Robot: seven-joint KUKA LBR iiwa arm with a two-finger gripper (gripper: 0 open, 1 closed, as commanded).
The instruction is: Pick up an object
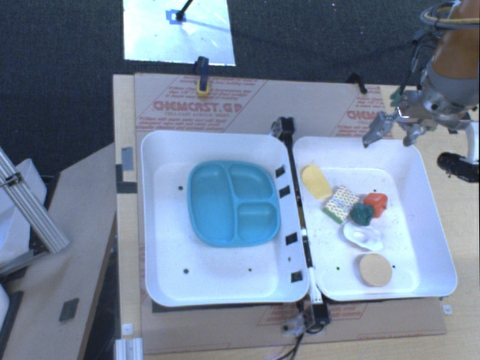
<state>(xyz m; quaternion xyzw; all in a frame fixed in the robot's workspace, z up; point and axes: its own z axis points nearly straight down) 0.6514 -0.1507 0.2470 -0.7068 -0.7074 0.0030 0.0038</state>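
Small objects lie in the right bin (427, 201): a yellow oblong piece (316, 181), a checkered yellow-green block (341, 203), a dark green lump (361, 214), a red-orange piece (376, 201), a white shell-like piece (363, 236) and a tan round disc (374, 269). My gripper (394, 129) hangs above the far edge of the right bin, at the upper right. Its two fingers are spread apart with nothing between them. It is well clear of all the objects.
The left bin (165, 223) holds a blue divided plate (233, 202). A black clip strip (292, 201) runs between the two bins. A yellow-and-black clamp (202, 77) sits on the cardboard behind the left bin. A metal sheet (178, 19) lies at the far back.
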